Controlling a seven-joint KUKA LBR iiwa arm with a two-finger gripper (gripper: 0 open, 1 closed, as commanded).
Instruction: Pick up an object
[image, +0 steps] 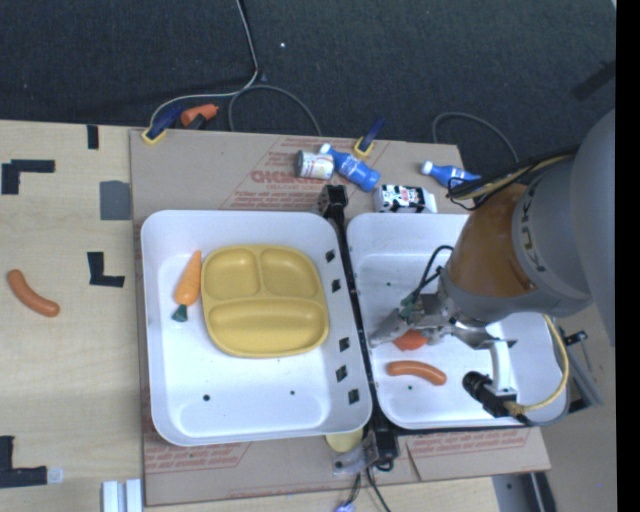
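Note:
My gripper (388, 329) hangs low over the left middle of the right bin (400, 245), pointing toward the divider between the bins. A small orange-red piece (410, 342) lies right below and beside the gripper tip, partly covered by it; whether it is gripped I cannot tell. A red-orange sausage (417, 372) lies on the bin floor a little nearer the front edge, apart from the gripper. In the left bin (250, 405) sit a yellow divided plate (265, 300) and, to its left, an orange carrot (188, 280).
The grey arm with its orange band (495, 255) covers the right bin's right half. Behind the bins lie small bottles (318, 163) (357, 170) (450, 174) and a black-and-white pack (405, 198). Another sausage (33, 293) lies on the bench at the far left.

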